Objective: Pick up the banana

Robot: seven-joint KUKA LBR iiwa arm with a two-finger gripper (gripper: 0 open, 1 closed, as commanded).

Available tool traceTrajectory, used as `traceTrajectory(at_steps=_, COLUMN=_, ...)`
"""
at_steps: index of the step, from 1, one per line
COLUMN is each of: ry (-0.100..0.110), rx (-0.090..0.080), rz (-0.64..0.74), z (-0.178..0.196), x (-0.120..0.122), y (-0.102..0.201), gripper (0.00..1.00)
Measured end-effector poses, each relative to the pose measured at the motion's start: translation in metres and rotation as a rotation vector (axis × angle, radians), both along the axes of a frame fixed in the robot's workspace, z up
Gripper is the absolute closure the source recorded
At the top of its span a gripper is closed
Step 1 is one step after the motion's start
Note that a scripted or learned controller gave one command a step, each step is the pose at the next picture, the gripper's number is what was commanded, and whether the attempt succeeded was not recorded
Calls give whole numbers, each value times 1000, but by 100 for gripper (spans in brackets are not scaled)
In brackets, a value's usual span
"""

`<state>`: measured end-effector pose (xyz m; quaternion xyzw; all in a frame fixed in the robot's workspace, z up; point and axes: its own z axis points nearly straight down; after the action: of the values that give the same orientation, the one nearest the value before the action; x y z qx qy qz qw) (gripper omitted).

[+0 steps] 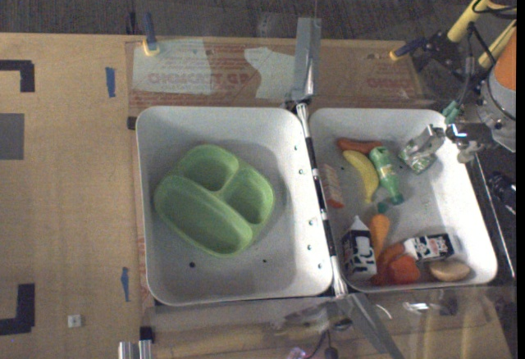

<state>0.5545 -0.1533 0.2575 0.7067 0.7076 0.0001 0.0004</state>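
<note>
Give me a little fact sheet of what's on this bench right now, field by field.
left bin: shallow white bin holding a green divided plastic plate
right bin: shallow white bin with toy food
target: yellow toy banana, lying beside a green plastic bottle
other items: orange toy carrot, small milk carton
gripper: metal two-finger gripper over the right bin's upper right, apart from the banana

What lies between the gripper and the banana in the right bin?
In the camera view, a green bottle lies between the gripper and the banana, right beside the banana.
</note>
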Motion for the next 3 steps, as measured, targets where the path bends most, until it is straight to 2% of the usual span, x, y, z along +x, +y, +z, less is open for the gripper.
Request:
traceTrajectory(at_steps=1, ry=1, rx=1, rz=-13, z=-90, x=31, y=33, gripper=0)
traceTrajectory(at_steps=2, ry=-1, rx=0, rz=-110, z=13, x=41, y=66, gripper=0)
traceTrajectory(at_steps=3, ry=2, rx=1, rz=-16, z=-73, x=22, y=80, gripper=0)
